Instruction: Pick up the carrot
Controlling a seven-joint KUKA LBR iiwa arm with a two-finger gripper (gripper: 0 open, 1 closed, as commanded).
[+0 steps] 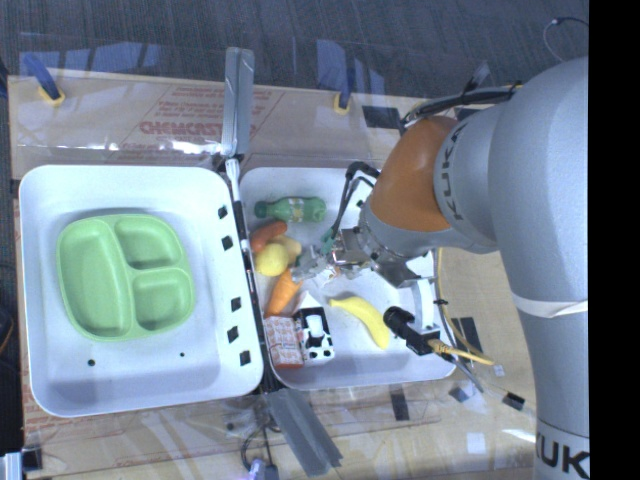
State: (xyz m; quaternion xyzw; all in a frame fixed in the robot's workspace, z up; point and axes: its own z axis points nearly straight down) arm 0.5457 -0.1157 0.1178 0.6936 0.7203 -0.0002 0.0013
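Note:
The orange carrot (pixel 283 293) lies tilted in the right bin (pixel 420 368), near its left wall, just below a yellow lemon (pixel 274 259). My gripper (pixel 318 265) hangs low over the bin, just right of the lemon and up-right of the carrot's thick end. The wrist above hides part of the gripper. Nothing can be made out in its grasp.
The right bin also holds a green bottle (pixel 291 209), an orange-red piece (pixel 267 234), a banana (pixel 363 319), a red carton (pixel 283 341) and a black-and-white box (pixel 317 336). The left bin (pixel 60 378) holds a green divided plate (pixel 125 276).

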